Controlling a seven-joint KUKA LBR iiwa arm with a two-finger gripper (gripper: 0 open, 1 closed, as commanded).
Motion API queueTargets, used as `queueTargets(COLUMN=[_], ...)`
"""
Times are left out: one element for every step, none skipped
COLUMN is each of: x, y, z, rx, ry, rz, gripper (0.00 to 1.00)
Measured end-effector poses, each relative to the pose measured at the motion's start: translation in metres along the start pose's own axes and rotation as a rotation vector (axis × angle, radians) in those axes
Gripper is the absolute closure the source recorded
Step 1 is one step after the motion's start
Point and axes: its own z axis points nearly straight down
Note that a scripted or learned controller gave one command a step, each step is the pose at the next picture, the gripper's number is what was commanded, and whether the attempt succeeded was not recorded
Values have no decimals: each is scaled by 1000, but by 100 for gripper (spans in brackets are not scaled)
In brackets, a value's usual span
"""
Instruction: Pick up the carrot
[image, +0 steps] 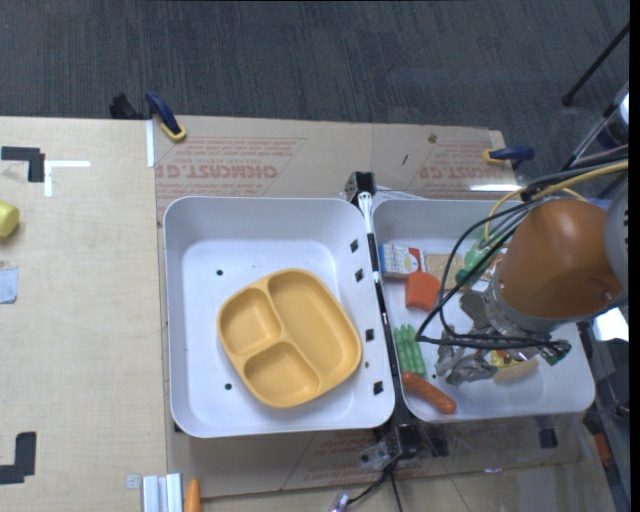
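Where the hand (470, 368) hovers, a smooth tapered carrot (429, 392) lies.

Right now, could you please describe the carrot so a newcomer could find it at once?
Look in the right-hand white bin, at its near left corner. The carrot lies there, just below the green sticks: a slim orange taper, unlike the blocky orange piece farther back.

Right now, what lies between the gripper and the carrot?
In the camera view, just bare white bin floor separates the gripper from the carrot, which lies down-left of it.
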Motion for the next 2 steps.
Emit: queueTargets(x=[-3, 29], y=[0, -67], z=[-9, -1], rx=[2, 1], ry=[-5, -1], rz=[-4, -158], gripper=[100, 100])
